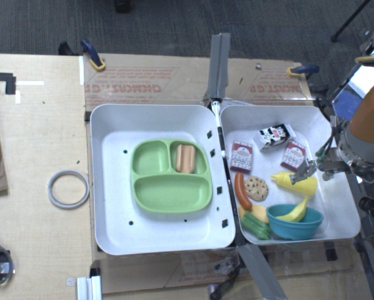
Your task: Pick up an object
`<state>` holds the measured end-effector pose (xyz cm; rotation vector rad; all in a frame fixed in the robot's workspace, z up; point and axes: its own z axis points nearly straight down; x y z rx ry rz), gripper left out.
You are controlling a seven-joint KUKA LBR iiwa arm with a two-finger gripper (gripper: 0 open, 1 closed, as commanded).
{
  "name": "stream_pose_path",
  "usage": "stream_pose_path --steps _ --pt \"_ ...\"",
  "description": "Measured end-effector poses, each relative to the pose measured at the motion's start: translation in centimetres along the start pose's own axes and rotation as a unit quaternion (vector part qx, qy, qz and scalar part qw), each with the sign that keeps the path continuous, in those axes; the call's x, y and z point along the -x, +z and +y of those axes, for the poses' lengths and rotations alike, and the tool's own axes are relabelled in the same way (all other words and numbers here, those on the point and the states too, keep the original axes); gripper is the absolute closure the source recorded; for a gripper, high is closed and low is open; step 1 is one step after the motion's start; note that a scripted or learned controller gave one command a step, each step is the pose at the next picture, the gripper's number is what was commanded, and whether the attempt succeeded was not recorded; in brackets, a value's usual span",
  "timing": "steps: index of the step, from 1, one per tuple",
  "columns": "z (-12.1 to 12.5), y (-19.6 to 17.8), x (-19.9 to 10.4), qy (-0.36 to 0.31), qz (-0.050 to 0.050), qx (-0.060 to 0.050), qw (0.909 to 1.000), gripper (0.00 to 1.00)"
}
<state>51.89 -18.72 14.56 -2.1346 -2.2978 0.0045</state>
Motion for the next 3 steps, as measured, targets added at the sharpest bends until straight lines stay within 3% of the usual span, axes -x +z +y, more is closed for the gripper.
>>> stream_pose_path --steps 1,2,3 --pt "0.7 5.7 -3.3 -0.053 0.0 0.0 0.9986 0.0" --pt "0.6 5.0 -3.1 -0.051 0.001 -0.001 0.9987 1.0" --pt "3.3 -8.0 -5.8 -0.033 -0.001 0.001 0.9995 1.0"
